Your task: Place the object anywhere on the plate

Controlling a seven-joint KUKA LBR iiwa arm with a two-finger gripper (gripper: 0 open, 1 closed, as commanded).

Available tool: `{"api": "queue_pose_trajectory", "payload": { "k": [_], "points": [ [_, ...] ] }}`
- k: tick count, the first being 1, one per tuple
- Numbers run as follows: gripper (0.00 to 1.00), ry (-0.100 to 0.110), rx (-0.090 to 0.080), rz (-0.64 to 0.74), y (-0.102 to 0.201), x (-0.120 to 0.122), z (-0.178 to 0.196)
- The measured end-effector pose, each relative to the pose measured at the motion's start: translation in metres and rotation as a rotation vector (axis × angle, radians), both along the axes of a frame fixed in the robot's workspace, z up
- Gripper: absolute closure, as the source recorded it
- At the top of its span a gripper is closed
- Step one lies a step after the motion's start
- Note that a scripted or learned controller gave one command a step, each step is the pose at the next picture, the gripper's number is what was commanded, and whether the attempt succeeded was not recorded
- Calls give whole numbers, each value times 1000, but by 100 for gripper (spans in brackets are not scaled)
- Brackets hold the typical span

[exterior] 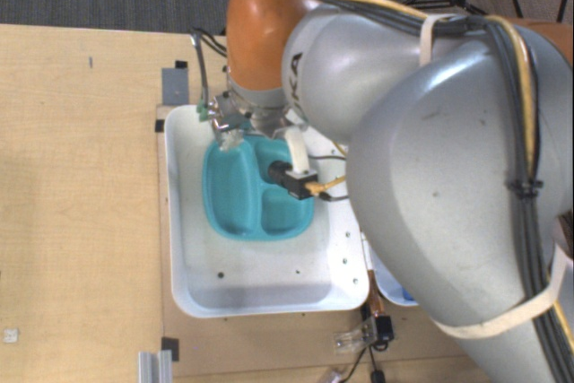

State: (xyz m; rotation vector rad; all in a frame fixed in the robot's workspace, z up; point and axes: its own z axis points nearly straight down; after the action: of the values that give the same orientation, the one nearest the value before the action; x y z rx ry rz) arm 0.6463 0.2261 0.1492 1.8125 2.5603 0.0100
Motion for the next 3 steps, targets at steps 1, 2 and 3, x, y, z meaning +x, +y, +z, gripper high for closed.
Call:
{"api": "queue_pose_trajectory", "payload": {
  "k": [1, 2, 3],
  "points": [
    [100, 1, 3, -267, -13, -60, -50],
    [100, -12, 9, -297, 4, 7, -54],
    [100, -18, 12, -290, 6, 8, -41]
  ]
}}
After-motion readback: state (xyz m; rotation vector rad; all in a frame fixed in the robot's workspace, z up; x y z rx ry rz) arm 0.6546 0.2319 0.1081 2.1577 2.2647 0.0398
